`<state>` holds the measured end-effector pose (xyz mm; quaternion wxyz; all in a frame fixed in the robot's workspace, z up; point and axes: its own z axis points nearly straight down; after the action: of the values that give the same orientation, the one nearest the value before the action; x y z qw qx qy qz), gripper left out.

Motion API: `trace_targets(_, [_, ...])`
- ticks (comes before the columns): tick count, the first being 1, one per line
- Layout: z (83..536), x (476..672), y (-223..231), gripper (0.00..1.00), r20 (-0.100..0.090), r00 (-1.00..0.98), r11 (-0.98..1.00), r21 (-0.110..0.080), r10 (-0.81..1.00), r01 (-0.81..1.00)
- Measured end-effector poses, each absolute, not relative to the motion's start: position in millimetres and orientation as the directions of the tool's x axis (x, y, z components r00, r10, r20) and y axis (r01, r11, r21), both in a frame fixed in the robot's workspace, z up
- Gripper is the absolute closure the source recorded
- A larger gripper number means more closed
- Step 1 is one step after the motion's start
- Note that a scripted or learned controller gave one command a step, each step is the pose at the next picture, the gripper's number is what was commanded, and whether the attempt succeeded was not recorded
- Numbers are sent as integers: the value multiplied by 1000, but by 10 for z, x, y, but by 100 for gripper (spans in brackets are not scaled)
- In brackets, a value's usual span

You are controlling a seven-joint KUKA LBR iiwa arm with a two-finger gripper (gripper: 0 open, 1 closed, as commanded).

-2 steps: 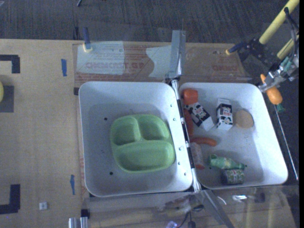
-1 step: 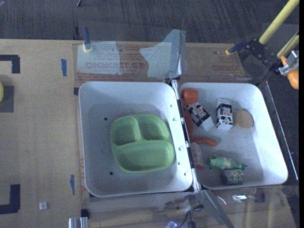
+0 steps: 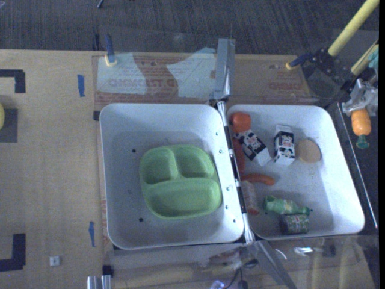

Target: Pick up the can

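Because the can (image 3: 295, 223) sits low in the right bin (image 3: 343, 185), close to its front wall and pressed up against a green bottle (image 3: 286, 207) lying just behind it, the main risk is a crowded grasp. A descent set slightly too far back would likely catch the bottle instead, or take both and let the can slip out. One set too far forward could strike the bin's front rim. Whether the can stands or lies on its side is hard to tell; if it lies, its round wall may roll away under contact.

To the can's left, a small packet (image 3: 249, 198) rests by the divider, and a red sausage-like piece (image 3: 258, 178) lies beyond the bottle. Both are near enough to be nudged on a slanted approach. Two cow-patterned cartons (image 3: 284, 144), a tan round item (image 3: 309, 150) and an orange piece (image 3: 241, 121) sit further back, well apart from the can.

Out at the worktop's right edge, past the bin's far corner, the tool (image 3: 362, 138) hangs below the arm's orange band (image 3: 361, 123). It carries nothing visible, and I cannot tell whether it is wide or narrow. A long cross-bin reach adds room for aiming error.
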<state>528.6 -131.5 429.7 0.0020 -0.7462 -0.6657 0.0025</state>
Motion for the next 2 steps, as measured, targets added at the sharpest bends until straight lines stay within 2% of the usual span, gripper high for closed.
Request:
trace_targets(1, [3988, 4811, -841, 100, -3, 319, -319, -8, 948, 948])
trace_targets(2, [4153, 4812, -800, 100, -6, 891, -891, 0, 454, 454])
